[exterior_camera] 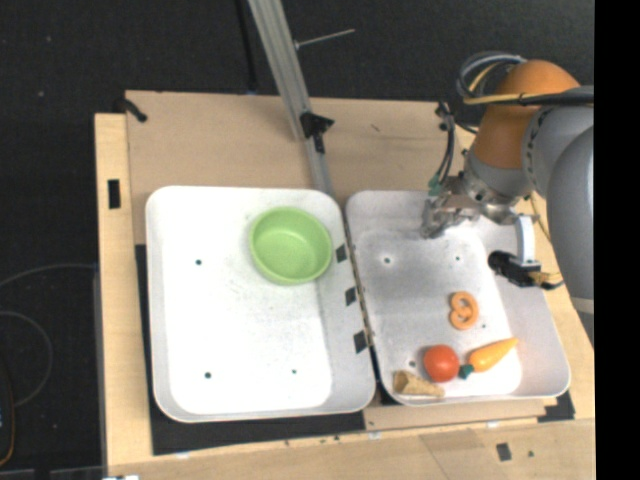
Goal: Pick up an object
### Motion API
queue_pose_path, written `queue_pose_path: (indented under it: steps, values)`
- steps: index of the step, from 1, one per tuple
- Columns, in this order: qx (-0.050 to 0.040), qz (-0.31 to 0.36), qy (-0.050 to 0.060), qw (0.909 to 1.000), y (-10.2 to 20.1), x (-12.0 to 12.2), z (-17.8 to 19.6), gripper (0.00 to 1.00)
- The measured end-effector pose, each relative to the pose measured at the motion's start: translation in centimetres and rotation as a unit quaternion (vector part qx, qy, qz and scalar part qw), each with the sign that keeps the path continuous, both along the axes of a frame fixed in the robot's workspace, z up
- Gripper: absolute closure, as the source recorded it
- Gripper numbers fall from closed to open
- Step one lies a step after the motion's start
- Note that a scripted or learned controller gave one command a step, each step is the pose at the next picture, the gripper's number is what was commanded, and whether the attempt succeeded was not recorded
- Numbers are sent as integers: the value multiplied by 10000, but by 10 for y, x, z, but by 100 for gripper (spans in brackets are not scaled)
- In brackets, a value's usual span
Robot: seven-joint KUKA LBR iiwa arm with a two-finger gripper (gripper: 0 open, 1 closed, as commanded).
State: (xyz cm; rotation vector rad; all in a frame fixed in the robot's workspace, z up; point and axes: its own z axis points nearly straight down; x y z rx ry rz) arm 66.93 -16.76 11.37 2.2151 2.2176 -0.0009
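Nothing was picked yet: the gripper (436, 218) hung at the right bin's (400, 298) far edge, its fingers' state unreadable.

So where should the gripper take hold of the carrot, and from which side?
Probably across the middle of the carrot, coming straight down. It lies flat and slanted, its thick end near the tomato, its tip toward the bin's wall. Closing across its narrow width there should avoid both.
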Motion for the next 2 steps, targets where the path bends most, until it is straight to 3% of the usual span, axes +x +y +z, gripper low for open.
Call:
queue_pose_path:
  steps: [1,2]
  values:
    - [21,9,-20,10000,1,3,66,100]
    - [22,13,13,10000,-1,3,104,100]
